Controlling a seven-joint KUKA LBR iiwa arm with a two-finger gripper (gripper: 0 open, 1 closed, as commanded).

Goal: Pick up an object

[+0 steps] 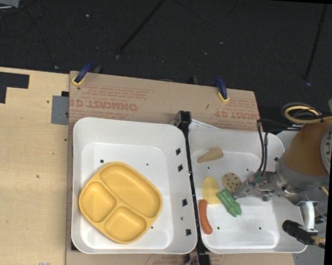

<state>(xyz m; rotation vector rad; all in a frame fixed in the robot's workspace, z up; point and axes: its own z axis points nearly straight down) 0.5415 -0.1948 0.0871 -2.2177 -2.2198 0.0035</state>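
Two shallow white bins sit side by side on the worktop (26,164): the left bin (97,135) at lower centre of the frame holds one yellow three-compartment tray (120,201), and the right bin (261,236) at lower right holds five small items. Counted, these are one tan bread-like piece (210,155) toward the bin's upper edge, one round brown cookie (230,180), one pale yellow piece (210,190), one green pod-shaped item (228,202) and one red-orange sausage (205,216) nearest the divider between the bins.

One arm (304,154) enters from the right of the frame, and its tool (252,187) sits low in the right bin, just to the right of the cookie and just above and right of the green item. Whether the tool is spread or pressed together cannot be told from this view, and nothing is visibly held between its parts.

Judged from this layout, the nearest candidates are the cookie and the green item, both lying immediately to the left of the tool. The green item's long axis runs diagonally from upper left to lower right, with its upper end next to the cookie. The sausage lies roughly top to bottom, farther to the lower left.
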